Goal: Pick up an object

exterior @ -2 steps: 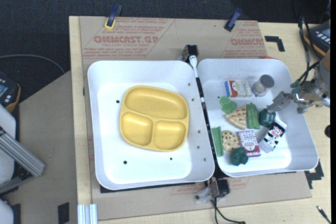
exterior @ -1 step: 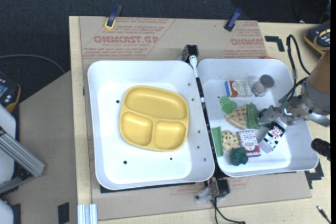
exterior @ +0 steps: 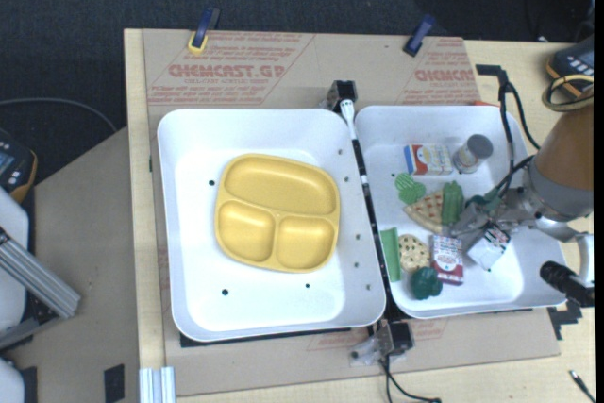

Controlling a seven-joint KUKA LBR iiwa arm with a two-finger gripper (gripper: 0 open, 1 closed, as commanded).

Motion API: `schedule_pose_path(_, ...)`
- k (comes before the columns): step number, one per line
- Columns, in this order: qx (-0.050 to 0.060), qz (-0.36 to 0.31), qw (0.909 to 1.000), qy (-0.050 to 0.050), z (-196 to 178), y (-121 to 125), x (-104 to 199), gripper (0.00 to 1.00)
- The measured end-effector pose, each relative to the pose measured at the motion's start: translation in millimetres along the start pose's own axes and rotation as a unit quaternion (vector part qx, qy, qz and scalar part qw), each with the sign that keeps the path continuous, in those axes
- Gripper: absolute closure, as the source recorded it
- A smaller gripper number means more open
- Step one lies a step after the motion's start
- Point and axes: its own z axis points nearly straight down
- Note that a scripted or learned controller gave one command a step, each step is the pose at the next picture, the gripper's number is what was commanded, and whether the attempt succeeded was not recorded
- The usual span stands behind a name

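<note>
Presently the arm [exterior: 566,160] reaches in from three o'clock and its gripper [exterior: 477,224] hangs low over the right bin [exterior: 377,123], just at the three o'clock side of the clutter there. Whether it is parted or closed cannot be told from this slant: the wrist, cables and a white tag [exterior: 489,250] mask that part.

No object is seen held. The candidates all lie in the right bin: a small carton [exterior: 429,159] and a grey can [exterior: 475,149] toward twelve o'clock, a green ridged piece [exterior: 410,188], a waffle-like wedge [exterior: 427,210] and a green pepper-like toy [exterior: 452,200] in the middle, then a cookie [exterior: 411,250], a red packet [exterior: 446,260], a dark green lump [exterior: 424,283] and a green stick [exterior: 389,250] toward six and nine o'clock. The left bin [exterior: 179,203] carries a yellow divided tray [exterior: 276,210].

The gripper sits nearest the pepper-like toy, the wedge and the red packet, which crowd one another, so the likely step is closing in on one of them. To do it well, the arm should pick one item with free sides, line the jaws across its narrow dimension, and descend straight so neighbours are not shoved. Flat pieces such as the wedge, cookie and packet probably offer little to pinch; the upright-bodied pepper toy looks the kinder target. A slow lift afterwards would reveal a slip early.
</note>
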Motion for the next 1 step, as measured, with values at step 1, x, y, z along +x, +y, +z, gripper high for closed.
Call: schedule_pose_path(1,-0.001,0.000,1.0000,-0.001,-11.1,0.0,0.3,1.00)
